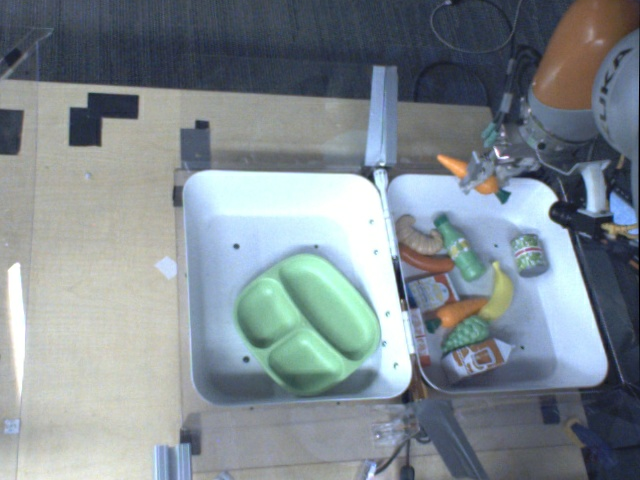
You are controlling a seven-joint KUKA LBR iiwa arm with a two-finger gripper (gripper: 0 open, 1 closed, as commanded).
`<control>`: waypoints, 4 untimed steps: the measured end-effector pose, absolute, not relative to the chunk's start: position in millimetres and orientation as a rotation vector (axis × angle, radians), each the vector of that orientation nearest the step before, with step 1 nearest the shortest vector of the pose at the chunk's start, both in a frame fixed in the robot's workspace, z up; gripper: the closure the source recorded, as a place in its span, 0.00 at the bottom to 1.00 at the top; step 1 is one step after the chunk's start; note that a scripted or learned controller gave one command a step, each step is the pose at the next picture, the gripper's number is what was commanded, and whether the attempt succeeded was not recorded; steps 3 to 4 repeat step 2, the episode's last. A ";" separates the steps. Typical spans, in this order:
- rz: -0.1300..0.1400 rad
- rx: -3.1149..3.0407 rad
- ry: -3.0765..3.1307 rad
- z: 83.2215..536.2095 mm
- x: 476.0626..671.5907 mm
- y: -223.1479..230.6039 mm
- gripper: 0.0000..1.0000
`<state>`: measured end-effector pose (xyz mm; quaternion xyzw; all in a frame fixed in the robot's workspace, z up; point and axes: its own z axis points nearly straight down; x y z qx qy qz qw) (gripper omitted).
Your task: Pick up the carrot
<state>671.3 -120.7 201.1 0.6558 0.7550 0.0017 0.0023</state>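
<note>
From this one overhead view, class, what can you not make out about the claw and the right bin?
Camera view: whether the claw grips the orange piece beside it; too small, blurred.
Camera view: the label on the can; too small.
Camera view: the carton, partly covered by the sausage.
Camera view: the arm, cut off by the right edge.

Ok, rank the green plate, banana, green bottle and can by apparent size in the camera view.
1. Green plate, by far the largest.
2. Banana and green bottle: these look about alike, so I won't rank them.
3. Can, the smallest.
</note>
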 end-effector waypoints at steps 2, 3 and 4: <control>0.004 1.440 2.788 275.8 620.3 -68.8 1.00; 0.004 1.440 2.788 275.8 620.3 -68.8 1.00; 0.004 1.440 2.788 275.8 620.3 -68.8 1.00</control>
